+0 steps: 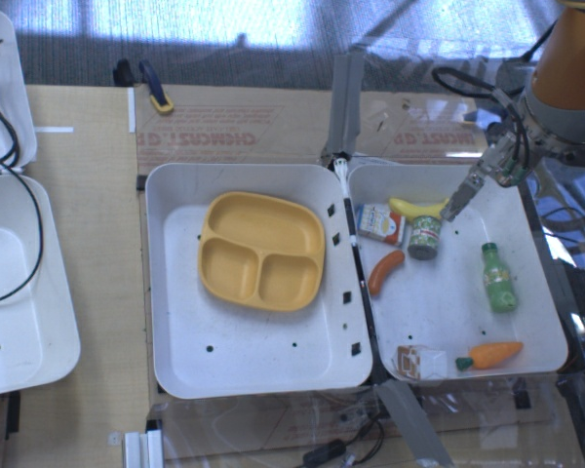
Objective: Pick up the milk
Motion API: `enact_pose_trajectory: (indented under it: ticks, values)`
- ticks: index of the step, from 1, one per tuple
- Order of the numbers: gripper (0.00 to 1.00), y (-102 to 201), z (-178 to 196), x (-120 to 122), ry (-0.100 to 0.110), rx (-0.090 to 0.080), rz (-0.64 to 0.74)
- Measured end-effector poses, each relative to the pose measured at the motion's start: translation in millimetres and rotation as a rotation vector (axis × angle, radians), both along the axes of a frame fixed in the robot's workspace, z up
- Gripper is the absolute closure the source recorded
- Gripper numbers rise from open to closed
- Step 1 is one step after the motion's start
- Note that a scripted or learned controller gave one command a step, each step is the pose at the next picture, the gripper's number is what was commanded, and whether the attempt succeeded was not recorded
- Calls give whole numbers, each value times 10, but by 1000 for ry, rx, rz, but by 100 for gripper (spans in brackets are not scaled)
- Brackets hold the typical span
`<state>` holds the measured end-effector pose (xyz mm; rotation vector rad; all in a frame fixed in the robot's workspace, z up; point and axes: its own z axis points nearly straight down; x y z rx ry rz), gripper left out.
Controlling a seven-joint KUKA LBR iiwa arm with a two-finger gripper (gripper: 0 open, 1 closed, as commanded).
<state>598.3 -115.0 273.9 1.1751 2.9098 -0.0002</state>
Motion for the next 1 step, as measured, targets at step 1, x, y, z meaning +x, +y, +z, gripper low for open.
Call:
enact_pose_trajectory:
  ticks: [1]
  values:
    - [0,-343,-92,436,0,-1,114]
